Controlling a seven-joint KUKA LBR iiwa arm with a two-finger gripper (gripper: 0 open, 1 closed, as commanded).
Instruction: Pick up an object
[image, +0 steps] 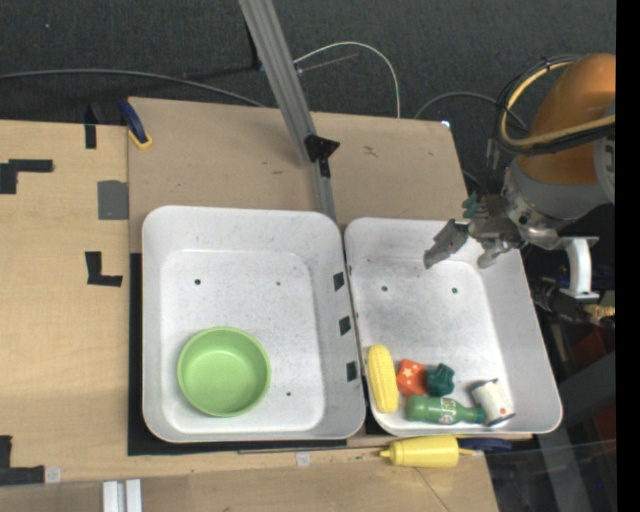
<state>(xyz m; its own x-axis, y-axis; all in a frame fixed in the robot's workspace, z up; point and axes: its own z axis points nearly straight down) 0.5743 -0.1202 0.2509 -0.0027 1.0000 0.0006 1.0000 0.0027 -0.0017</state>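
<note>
A robotics lab: taped plywood bench (250, 150), two white bins (240, 230), cables (350, 55) at the top, robot arm (565, 120) at right.

The arm (570, 130) is getting cut off at the right edge, so most of it is sitting out of frame. The orange-red thing (410, 377) and the dark green lump (439, 379) are looking too small to identify.

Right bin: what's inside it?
The right bin holds, along its near edge, a corn cob, red piece, dark green piece, green bottle and white cup. Anything under them is covered.
</note>
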